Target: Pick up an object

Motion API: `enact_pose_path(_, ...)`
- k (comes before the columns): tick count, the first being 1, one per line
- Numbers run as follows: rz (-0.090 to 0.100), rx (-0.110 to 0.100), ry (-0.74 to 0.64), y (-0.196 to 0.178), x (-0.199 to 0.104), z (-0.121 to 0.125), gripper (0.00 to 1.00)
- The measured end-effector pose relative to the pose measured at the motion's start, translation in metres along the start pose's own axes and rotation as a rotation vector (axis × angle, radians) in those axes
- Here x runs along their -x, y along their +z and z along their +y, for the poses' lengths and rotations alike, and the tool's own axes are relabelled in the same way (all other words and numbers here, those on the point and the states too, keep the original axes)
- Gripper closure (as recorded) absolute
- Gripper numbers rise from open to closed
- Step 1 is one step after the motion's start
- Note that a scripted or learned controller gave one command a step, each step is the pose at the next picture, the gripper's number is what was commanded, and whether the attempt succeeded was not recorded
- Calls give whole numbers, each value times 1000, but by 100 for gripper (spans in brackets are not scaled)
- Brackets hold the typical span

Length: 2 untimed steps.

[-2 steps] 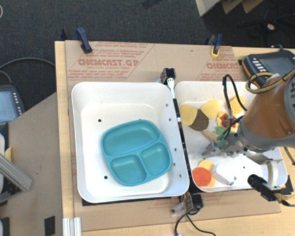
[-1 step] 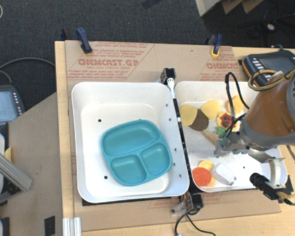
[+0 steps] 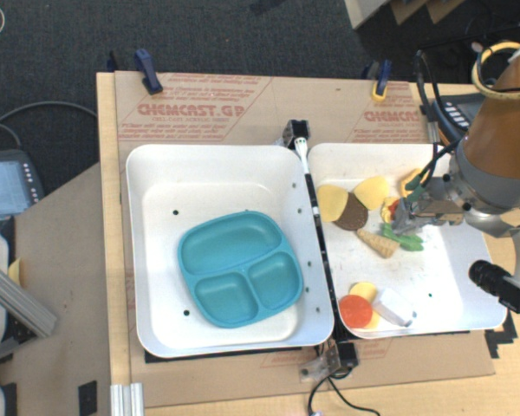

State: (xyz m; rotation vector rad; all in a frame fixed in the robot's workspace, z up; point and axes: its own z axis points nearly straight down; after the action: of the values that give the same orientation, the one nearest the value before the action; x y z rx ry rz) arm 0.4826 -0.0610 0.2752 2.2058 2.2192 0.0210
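The gripper (image 3: 405, 217) is hanging low in the right bin (image 3: 451, 306), right over a green toy piece (image 3: 407, 242) beside a tan cone-shaped piece (image 3: 375, 243); whether it is gripping anything, I cannot tell. A teal divided plate (image 3: 239, 268) is sitting in the left bin (image 3: 156, 232). An orange disc (image 3: 356, 311) is lying near the front.

My arm (image 3: 503, 137) is a thick rounded barrel, orange-brown above and grey below toward the wrist. Black cables (image 3: 429, 94) loop along its far side. A yellowish ring (image 3: 494, 59), perhaps a hose, curls at the top.
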Motion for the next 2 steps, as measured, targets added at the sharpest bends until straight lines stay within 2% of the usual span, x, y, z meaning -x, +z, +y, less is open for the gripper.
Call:
enact_pose_path(1,0,-17,2,5,-27,-3,100)
enact_pose_path(2,1,-27,5,72,-41,7,100)
